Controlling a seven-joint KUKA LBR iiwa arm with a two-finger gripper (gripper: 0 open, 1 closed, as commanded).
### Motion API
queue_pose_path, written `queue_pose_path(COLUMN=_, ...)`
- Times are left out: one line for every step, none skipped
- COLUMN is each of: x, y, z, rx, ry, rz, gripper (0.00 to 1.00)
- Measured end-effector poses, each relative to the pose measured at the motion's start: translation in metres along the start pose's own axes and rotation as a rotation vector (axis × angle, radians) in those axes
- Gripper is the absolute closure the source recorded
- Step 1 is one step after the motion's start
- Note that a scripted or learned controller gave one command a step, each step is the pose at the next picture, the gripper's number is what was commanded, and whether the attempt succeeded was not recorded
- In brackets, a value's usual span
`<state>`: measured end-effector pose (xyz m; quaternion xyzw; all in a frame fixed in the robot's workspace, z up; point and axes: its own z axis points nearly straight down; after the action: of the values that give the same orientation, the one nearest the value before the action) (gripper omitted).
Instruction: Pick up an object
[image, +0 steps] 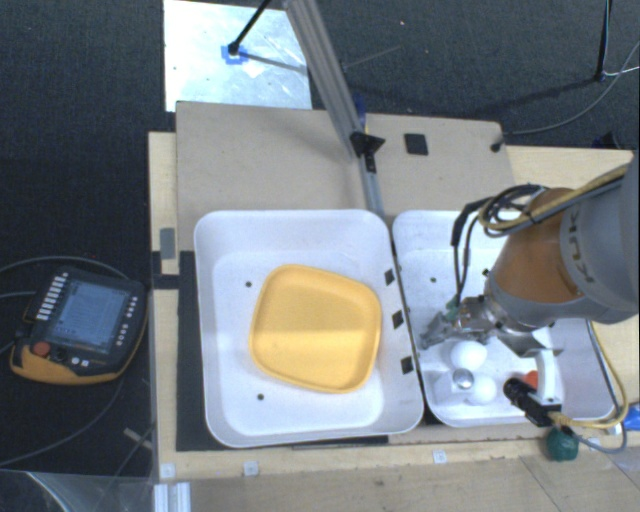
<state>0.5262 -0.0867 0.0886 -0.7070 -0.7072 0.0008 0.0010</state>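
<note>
Camera view: two shallow bins are seen side by side on the beige bench board (260, 150).

Left white bin (215, 300): taken up by a yellow square plastic plate with rounded corners (315, 328). The plate is laid flat at about the bin's centre, slightly nearer its right wall, and is well apart from the gripper.

Right white bin (420, 240): entered from its right edge by the grey arm with the orange band (545, 265). The gripper (440, 332) is positioned low over the left-centre of this bin, near the wall shared with the left bin. Its opening cannot be told, as the tip is small and blurred. Whether anything is gripped cannot be told either.

Pickable objects are grouped toward the right bin's front edge:
- a round white ball (468, 355), just beside the gripper, on the side toward the bin's front right corner
- a second round white ball (484, 391), nearer the front edge
- a small shiny grey ball (461, 377), lodged between the two white ones; actual contact cannot be confirmed

The rear half of the right bin's floor is partly hidden by the arm.

Around the bench: a thin metal pole (335, 90) is slanted across the bench's rear edge and ends at the gap between the bins' rear corners. A small black square patch (415, 144) is seen near the bench's rear edge. A grey and orange teach pendant with a screen (75, 325) is placed on the dark floor beyond the bench's left edge.
</note>
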Motion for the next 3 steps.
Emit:
queue_pose_path(x=0.000, y=0.001, z=-0.012, rx=-0.004, ry=0.000, rz=0.000, gripper=1.00)
queue_pose_path(x=-0.002, y=-0.008, z=-0.066, rx=-0.007, ry=-0.001, rz=0.000, gripper=1.00)
queue_pose_path(x=0.004, y=0.001, z=-0.120, rx=-0.008, ry=0.000, rz=-0.001, gripper=1.00)
